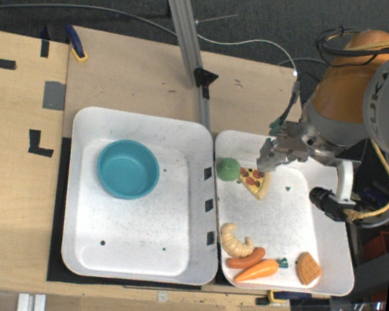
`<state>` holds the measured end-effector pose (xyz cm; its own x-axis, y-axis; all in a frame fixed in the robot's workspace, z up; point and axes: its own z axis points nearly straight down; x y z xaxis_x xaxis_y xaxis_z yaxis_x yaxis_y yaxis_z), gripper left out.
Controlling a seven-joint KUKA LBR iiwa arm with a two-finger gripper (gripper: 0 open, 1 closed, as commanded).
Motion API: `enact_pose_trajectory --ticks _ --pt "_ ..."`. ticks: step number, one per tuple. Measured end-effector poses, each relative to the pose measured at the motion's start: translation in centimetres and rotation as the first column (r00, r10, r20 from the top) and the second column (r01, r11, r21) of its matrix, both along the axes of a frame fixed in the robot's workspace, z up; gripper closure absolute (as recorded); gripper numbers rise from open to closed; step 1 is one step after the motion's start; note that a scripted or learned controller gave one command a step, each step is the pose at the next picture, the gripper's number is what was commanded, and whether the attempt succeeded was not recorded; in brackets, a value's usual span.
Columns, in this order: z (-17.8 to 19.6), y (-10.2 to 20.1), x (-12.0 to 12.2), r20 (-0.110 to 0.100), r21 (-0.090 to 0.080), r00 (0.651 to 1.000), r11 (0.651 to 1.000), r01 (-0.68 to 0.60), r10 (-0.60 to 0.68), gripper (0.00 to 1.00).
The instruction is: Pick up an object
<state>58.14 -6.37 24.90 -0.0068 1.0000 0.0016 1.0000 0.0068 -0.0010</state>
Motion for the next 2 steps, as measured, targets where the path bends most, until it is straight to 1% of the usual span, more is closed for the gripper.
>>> enact_pose_trajectory --ticks 1,2 --pt "-0.4 4.2 1.0 -0.001 -0.001 1.000 1.000 0.001 -0.001 1.00" --pt "-1.1 9.4 3.5 0.000 -0.001 1.000 1.000 0.000 0.000 1.00"
